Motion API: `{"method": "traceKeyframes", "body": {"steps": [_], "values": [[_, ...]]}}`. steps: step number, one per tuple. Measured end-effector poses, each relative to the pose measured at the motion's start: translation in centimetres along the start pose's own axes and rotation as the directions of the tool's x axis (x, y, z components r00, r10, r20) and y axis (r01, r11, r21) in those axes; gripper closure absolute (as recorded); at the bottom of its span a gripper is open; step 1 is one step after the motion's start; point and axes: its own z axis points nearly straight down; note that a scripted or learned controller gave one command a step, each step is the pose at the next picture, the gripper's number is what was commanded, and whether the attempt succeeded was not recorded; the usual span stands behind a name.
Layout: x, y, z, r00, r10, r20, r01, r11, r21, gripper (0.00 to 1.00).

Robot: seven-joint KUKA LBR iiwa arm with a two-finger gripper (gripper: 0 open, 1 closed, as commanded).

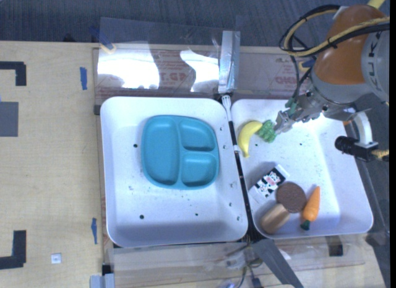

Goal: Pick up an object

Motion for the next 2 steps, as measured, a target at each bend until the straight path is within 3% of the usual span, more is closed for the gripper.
{"method": "traceKeyframes", "body": {"steps": [1, 2], "values": [[0.0, -0.2, 0.3, 1.000, 0.001, -0.002, -0.001, 1.000, 0.006, 0.00], [-0.2, -5.8, 10.0, 1.000, 0.006, -0.001, -0.006, 1.000, 0.002, 0.00]]}}
